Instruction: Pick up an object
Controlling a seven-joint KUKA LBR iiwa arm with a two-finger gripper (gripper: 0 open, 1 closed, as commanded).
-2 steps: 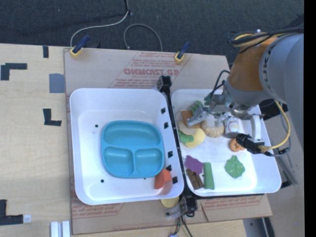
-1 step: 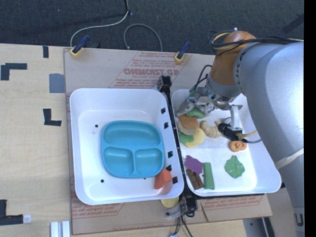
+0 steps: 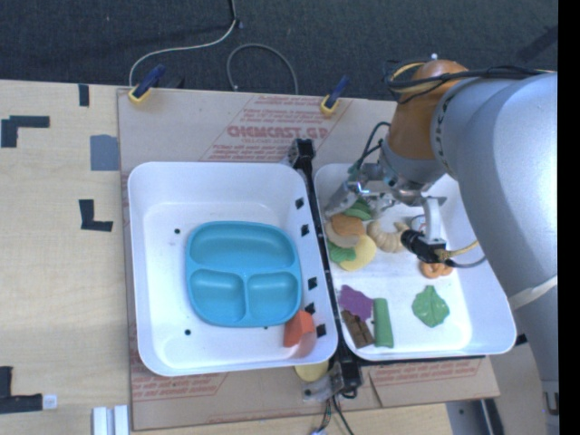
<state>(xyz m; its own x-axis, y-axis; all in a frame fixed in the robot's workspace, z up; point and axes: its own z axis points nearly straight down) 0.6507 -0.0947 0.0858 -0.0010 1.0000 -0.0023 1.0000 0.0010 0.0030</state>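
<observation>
My gripper (image 3: 385, 208) is low in the right bin (image 3: 485, 320), at its far left part, under the grey arm with the orange band. Directly beneath and beside it lie a round tan bun (image 3: 345, 229), a pale curled pastry (image 3: 385, 236) and a yellow piece (image 3: 360, 255) on a green one. An orange piece (image 3: 435, 267) rests just to the right of the gripper. Nearer the front lie a green leafy piece (image 3: 430, 306), a purple piece (image 3: 355, 301), a green stick (image 3: 382, 323) and a brown piece (image 3: 359, 333). The gripper body hides what is between its tips.
The left bin (image 3: 149, 243) holds a blue divided plate (image 3: 243, 272) and a red-orange piece (image 3: 297, 330) at its front right corner. A black divider (image 3: 317, 243) runs between the bins. A yellow item (image 3: 311, 370) lies on the cardboard in front of them.
</observation>
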